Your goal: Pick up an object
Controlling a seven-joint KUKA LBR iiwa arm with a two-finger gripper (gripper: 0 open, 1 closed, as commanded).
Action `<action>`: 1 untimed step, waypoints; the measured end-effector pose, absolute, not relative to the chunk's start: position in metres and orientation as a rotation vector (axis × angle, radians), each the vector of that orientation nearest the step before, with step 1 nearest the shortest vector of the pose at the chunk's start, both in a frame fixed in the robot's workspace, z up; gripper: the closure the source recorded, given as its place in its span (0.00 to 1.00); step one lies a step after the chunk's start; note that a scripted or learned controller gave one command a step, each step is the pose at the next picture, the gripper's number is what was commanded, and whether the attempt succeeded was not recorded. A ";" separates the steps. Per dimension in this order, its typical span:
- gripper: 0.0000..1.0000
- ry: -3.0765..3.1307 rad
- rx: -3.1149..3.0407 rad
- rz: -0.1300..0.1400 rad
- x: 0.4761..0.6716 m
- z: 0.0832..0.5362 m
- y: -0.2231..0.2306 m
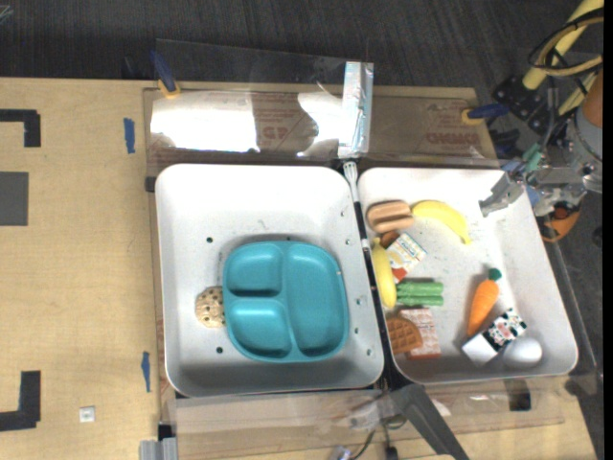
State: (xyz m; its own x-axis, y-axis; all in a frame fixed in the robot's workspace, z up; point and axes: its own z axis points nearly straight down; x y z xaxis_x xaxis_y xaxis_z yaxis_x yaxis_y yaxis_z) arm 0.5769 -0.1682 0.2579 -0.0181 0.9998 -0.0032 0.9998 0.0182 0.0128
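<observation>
The job has not really started yet. The gripper (506, 192) hangs at about two o'clock in the picture, over the top right corner of the right bin (560, 300). I cannot tell if it is ready to grab or closed up. Nothing can be seen in it.

All the things to pick are lying in the right bin. A banana (442, 218) is at the top, close to the gripper, just beside a hot dog (388, 214). A carrot (484, 302) lies at about four o'clock, and just below it is a small white bottle (495, 336). A corn cob (383, 278) lies along the left wall of that bin. Green beans (420, 292) sit next to it, and a waffle (404, 333) is under them. I think the banana may be the easiest to reach. So picking and lifting are both left to do.

The left bin (182, 199) holds a blue tray (284, 300) with three parts. A cookie (210, 306) touches the tray at its nine o'clock side.

Both bins sit on a light wooden bench (72, 257) with black marks and bits of blue tape. At twelve o'clock is a dark floor (287, 8). Yellow cables (565, 41) loop at one o'clock.
</observation>
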 end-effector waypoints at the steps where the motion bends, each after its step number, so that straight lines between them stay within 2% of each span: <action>1: 0.00 2.414 2.017 -0.004 0.532 0.142 -0.196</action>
